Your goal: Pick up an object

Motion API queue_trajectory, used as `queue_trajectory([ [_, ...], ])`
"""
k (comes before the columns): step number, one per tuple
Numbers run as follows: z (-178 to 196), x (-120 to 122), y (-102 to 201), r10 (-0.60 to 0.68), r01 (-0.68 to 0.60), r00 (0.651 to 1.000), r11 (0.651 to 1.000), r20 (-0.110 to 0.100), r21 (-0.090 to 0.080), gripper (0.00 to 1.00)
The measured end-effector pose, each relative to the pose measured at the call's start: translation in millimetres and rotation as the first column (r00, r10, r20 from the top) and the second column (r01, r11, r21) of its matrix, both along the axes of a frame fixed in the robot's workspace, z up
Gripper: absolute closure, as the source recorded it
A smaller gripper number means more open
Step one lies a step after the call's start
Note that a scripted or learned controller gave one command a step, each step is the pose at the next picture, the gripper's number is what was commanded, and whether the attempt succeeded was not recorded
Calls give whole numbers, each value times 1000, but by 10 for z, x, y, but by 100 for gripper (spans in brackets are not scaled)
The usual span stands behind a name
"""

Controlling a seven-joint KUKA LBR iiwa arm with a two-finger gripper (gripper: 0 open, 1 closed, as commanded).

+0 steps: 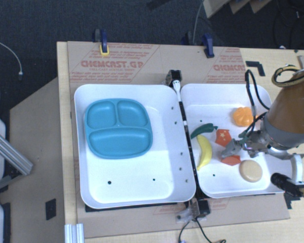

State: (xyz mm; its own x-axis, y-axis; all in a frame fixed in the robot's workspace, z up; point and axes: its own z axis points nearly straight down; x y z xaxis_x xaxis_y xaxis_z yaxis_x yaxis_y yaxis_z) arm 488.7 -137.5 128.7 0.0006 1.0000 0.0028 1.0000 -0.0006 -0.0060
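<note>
The right bin (218,185) holds several toy foods: a yellow banana (204,152), a green pod (202,129), a red strawberry-like piece (223,137), an orange (242,116), a small red piece (231,160) and a beige round disc (252,170). My gripper (241,148) reaches in from the right and sits low in this bin. It is just above the small red piece, right of the strawberry piece, and up-left of the beige disc. No object is visibly held in it.
The left bin (81,135) holds a blue divided plate (119,128) in its upper half. The arm's grey and orange body (289,115) covers the right bin's right side. Black cables (253,92) loop over the right bin's far corner.
</note>
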Motion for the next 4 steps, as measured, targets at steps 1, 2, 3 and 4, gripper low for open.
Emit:
queue_trajectory([
  [1, -459, -2, 8, -1, 1, 1000, 1000, 3, 0, 0],
  [2, -338, 3, 2, -1, 1, 1000, 1000, 7, -3, 100],
  [3, 268, 89, 28, 2, -2, 1000, 1000, 13, -5, 100],
  [4, 897, 122, 66, 3, -3, 1000, 1000, 14, -5, 100],
])
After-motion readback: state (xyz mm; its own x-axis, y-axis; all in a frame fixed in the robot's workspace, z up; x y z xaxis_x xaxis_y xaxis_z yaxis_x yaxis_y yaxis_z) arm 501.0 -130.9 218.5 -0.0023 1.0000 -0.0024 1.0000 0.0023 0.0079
